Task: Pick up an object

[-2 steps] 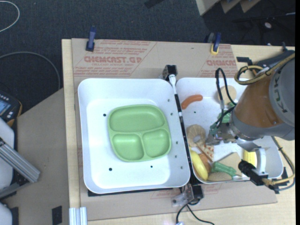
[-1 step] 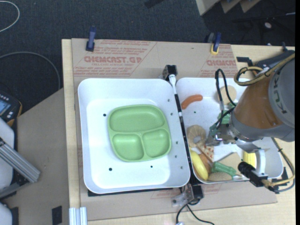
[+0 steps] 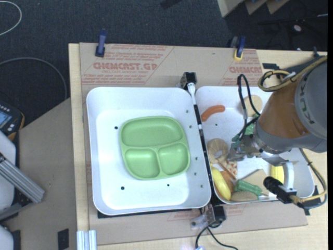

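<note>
Gripper low in right bin, over toy food pile; cannot tell if open or shut. Banana just below it, pizza slice right under. Hot dog well above. Green plate in left bin, 3 parts.

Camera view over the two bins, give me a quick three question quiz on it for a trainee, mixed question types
1. True or false: the green divided plate lies in the left bin.
2. The orange sausage-shaped toy lies in: A) the right bin, B) the left bin, C) on the plate.
3. Fill in: the gripper is over the ____ bin, above the toy food pile.

Key: 1 true; 2 A; 3 right.
</note>
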You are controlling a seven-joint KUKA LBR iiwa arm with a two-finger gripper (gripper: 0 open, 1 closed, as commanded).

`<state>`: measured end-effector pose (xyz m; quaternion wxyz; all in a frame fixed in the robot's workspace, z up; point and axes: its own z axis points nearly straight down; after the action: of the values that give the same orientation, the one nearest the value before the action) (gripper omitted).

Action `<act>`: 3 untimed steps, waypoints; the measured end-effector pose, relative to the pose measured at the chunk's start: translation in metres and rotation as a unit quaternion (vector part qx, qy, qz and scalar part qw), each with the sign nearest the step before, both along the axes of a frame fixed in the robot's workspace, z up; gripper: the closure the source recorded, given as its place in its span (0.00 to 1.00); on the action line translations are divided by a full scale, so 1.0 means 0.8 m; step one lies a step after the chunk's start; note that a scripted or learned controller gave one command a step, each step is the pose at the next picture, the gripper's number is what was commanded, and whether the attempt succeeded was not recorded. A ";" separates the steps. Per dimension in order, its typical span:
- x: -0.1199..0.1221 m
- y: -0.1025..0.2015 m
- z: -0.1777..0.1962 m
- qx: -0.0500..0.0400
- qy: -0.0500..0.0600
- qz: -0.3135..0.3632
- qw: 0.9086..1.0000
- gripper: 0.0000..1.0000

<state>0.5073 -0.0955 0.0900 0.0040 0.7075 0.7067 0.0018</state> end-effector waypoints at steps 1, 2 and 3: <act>-0.015 0.000 0.002 -0.002 -0.009 0.000 1.000 1.00; -0.025 0.001 0.002 -0.003 -0.010 0.000 1.000 1.00; -0.032 0.127 0.123 0.004 0.000 0.006 1.000 1.00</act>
<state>0.4816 0.0060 0.1885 0.0013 0.7032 0.7110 0.0051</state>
